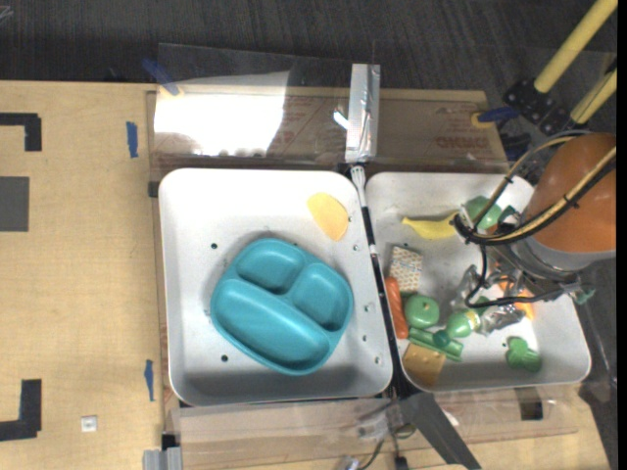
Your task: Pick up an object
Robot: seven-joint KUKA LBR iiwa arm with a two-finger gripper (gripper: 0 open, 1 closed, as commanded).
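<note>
White plastic forms both bins; we take the right bin [573, 355] as our landmark. Left of it, the other bin [186, 262] carries a teal divided tray [284, 302] and a yellow piece [329, 213]. Within the landmark, the gripper [495, 297] hangs low over the clutter; we cannot tell its opening or any hold. Candidate objects: a green apple [422, 311] toward the landmark's left wall, a green piece [523, 353] near its front corner. We judge a straight descent on the isolated piece best, clear of walls.
</note>
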